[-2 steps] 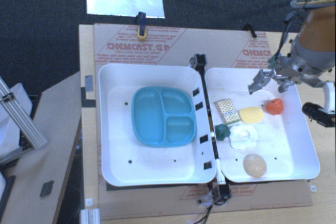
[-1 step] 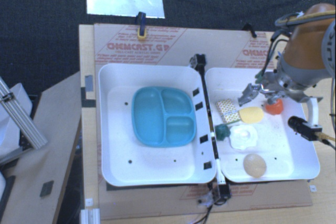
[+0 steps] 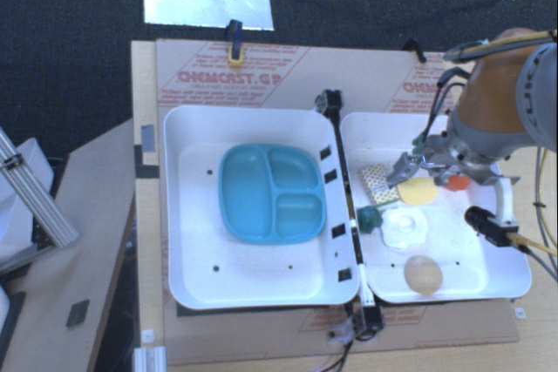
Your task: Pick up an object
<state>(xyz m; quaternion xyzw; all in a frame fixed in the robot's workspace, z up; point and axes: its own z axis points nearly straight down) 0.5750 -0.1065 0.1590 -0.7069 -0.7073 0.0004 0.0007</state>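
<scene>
Hovering gripper (image 3: 411, 167) over right bin (image 3: 514, 274), beside yellow piece (image 3: 419, 192), seemingly empty, fingers apart

A blue divided plate (image 3: 270, 194) lay in the left bin (image 3: 187, 213) while the gripper (image 3: 410, 168) hovered over the right bin (image 3: 506, 274), above a yellow disc (image 3: 420, 192), a fried-egg toy (image 3: 404, 226) and a tan ball (image 3: 424, 273).

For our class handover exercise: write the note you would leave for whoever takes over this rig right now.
Gripper: over the right bin, beside the yellow piece; open or shut cannot be told, nothing visibly held.
Right bin also holds a patterned packet, dark green piece, white piece, tan ball, orange-red piece.
Left bin: blue divided tray.
Done: no pick yet.
Left: grasp and lift one object.
</scene>
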